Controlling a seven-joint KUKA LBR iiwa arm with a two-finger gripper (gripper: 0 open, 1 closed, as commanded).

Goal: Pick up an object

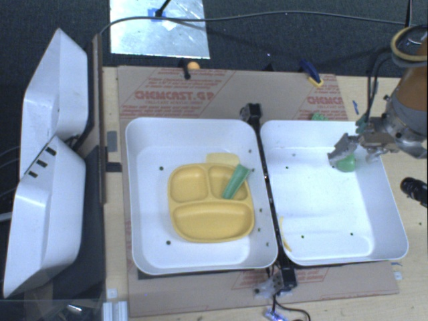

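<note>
My gripper [344, 152] hangs over the upper right part of the right bin [321, 239], reaching in from the right. A small round green object [347, 164] lies right at its tip, touching or just under it; whether it is gripped is unclear. In the left bin [144, 246] lies a yellow divided tray [200, 219]. A green stick-shaped piece [235, 181] rests across the tray's upper right compartment. A pale yellow flat piece [222, 159] pokes out behind the tray.
A thin yellow sliver [284, 236] lies at the right bin's left wall. A small green item [318, 117] sits on the cardboard behind the right bin. White housings [47, 179] stand at the far left.
</note>
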